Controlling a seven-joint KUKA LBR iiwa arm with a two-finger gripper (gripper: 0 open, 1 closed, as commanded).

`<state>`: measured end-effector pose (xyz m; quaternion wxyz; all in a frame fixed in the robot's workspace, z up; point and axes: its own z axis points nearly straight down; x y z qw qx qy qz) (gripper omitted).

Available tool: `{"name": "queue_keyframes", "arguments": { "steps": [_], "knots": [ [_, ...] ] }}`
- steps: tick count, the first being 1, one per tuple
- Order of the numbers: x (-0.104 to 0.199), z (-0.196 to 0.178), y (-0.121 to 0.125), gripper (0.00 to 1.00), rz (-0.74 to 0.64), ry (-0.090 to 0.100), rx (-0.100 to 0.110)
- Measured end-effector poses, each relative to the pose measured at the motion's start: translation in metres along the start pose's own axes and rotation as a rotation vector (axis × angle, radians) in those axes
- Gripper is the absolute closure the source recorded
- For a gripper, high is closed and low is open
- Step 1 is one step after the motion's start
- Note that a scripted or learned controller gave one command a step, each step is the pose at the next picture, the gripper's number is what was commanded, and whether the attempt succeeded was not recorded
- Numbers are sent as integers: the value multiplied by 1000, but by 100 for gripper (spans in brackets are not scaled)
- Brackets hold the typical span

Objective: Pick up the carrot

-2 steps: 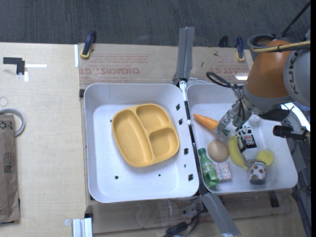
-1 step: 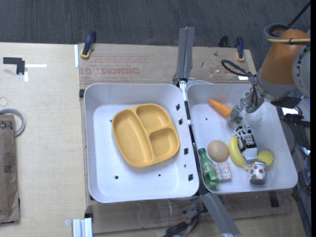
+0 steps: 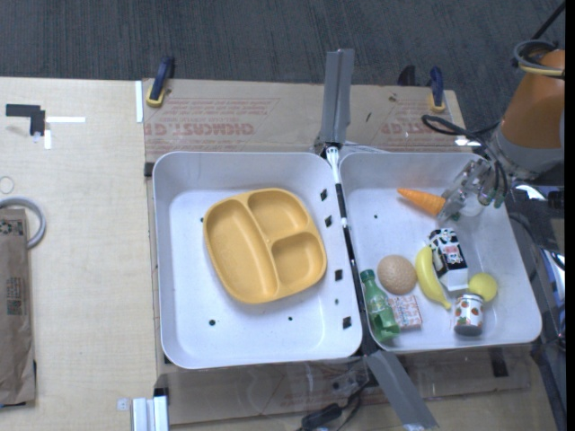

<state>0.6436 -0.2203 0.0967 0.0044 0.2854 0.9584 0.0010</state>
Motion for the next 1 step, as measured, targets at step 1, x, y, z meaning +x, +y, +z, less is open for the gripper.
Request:
{"name": "queue_keyframes", "arguments": {
  "steps": [1],
  "knots": [
    [0,1,-1,0,1,1,2]
  ]
}}
